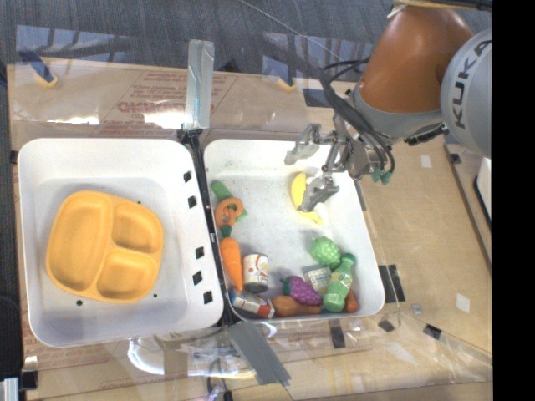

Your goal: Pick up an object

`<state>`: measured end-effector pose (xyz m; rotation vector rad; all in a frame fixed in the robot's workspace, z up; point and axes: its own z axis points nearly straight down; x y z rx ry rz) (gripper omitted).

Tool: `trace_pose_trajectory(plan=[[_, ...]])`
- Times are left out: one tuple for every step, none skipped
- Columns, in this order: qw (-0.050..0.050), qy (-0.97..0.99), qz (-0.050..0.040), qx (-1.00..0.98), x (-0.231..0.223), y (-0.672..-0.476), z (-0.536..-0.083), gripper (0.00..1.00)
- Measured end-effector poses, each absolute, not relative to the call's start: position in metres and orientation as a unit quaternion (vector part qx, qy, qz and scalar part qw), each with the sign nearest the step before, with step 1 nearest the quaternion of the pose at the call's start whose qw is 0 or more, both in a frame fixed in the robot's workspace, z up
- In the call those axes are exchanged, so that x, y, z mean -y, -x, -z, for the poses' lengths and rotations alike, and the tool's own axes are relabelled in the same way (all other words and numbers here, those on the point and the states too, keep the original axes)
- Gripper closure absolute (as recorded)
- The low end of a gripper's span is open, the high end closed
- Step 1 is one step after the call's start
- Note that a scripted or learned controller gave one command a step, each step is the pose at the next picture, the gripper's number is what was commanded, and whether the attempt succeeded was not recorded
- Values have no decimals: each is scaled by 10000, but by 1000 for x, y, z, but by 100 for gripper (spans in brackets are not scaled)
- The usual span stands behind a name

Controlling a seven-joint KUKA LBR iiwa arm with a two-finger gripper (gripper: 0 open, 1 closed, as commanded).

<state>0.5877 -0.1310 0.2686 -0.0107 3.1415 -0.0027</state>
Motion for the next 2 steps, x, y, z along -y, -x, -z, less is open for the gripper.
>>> trace_pose_trajectory(plan=[[-44, 409, -14, -9992, 160, -570, -131, 0], [-6, 264, -3, -9997, 208, -571, -100, 0]])
